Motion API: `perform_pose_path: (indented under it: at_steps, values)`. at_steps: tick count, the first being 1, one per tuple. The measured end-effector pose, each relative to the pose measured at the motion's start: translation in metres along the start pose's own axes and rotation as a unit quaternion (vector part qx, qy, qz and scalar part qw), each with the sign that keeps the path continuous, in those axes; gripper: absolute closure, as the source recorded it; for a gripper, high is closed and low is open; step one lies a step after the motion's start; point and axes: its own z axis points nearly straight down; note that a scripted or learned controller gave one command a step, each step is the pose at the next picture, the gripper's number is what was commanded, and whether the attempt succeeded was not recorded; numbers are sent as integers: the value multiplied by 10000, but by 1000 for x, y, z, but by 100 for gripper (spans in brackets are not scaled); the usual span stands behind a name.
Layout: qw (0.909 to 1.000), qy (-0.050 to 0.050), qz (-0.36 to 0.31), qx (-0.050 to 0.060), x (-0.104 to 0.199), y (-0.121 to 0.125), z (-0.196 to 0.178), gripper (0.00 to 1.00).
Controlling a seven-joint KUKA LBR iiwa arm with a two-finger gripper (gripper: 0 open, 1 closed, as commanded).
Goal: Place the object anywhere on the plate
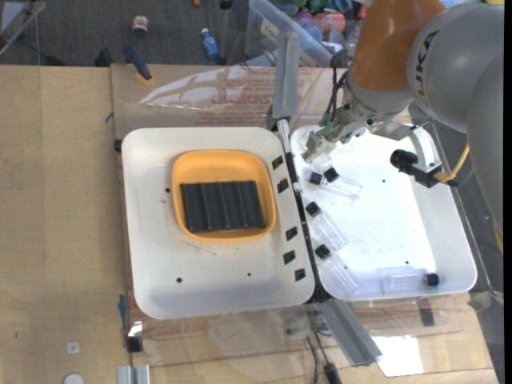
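Arm over right bin, claw low at its upper-left corner; dark slab on plate in left bin.

The claw [318,144] hangs near the 10 o'clock corner of the right bin [448,238], under the orange band [392,38] of the arm; cannot tell whether it is spread or pressed together, too small and blurred. The yellow plate [186,166] sits at the centre of the left bin [152,278], slightly toward 12 o'clock. A dark ribbed block [222,206] lies flat on the plate, covering most of its floor. Clear plastic pieces [346,189] lie scattered in the right bin, from just below the claw down toward 6 o'clock. Both bins rest side by side on the wooden surface [48,214]. A tub of coloured items [320,6] stands at 12 o'clock, beyond the bins.
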Motion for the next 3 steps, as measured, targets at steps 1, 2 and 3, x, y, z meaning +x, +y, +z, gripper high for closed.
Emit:
perform_pose_path:
  at_steps: [1,2,3]
  values:
    - [9994,-1,-360,-4,19,0,0,100]
    - [9973,-21,-739,-30,33,17,-14,100]
    - [9973,-19,-740,-29,33,17,-14,0]
